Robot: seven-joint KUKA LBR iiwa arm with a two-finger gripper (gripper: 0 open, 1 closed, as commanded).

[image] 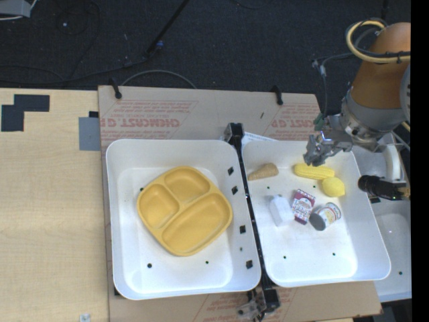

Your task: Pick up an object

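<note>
Gripper (316,154) hovers over right white plastic bin (365,263), at 10 o'clock of yellow plastic corn cob (314,172), apparently just above it; claw state: cannot tell, fingers blurred.

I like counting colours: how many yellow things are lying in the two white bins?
3. A yellow divided plate fills the left bin. In the right bin, a corn cob lies just under the gripper, and a lemon touches its right end. None seems hidden.
</note>
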